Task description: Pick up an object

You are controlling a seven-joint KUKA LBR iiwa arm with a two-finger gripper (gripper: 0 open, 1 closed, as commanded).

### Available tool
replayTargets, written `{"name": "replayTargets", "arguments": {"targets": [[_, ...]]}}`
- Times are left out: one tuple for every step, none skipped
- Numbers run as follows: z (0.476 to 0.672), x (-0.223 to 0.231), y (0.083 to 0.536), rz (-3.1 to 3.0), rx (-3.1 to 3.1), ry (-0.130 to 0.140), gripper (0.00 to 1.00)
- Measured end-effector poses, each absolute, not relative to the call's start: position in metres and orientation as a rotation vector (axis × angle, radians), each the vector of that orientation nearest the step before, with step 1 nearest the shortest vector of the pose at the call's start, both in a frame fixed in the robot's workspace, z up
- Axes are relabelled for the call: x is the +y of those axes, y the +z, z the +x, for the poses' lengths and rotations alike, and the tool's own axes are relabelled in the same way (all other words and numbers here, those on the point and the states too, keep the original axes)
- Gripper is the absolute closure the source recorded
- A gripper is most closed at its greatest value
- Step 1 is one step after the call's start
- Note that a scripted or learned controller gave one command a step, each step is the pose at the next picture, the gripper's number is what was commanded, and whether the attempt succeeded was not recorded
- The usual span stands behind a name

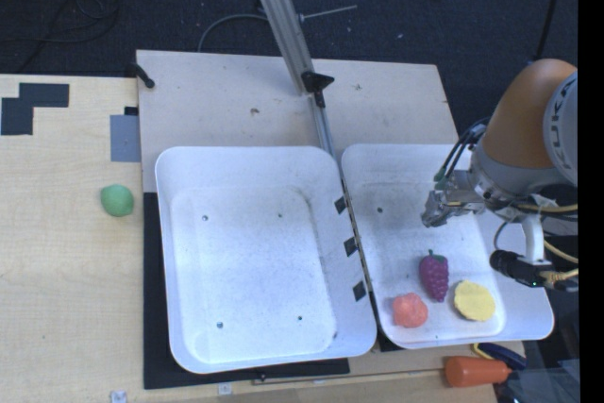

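Observation:
In the right bin [396, 175] lie three small objects near its front edge: a purple grape-like bunch [434, 276], a pink-red round piece [410, 310] and a yellow round piece [474, 300]. My gripper [436, 214] hangs over the middle of that bin, just behind and above the purple bunch, apart from it. Nothing shows between its fingers. The orange band of the arm [528, 113] rises to the right.
The left bin [189, 175] sits beside the right one, joined by black clips. A green ball [117, 200] rests on the wooden bench at far left. An aluminium bar [283, 14] slants in from the back. An orange tool [477, 370] lies at the front right.

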State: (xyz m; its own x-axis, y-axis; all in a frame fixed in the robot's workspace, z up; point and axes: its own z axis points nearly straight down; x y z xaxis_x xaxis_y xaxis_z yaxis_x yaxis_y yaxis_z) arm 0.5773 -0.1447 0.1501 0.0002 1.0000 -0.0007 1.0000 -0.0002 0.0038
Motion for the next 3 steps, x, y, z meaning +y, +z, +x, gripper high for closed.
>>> {"name": "replayTargets", "arguments": {"targets": [[0.571,-0.148,0.195,2.22,2.218,0.003,1.0],[0.572,-0.148,0.222,2.221,2.219,0.002,1.0],[0.57,-0.091,0.215,2.219,2.227,0.0,1.0]]}}
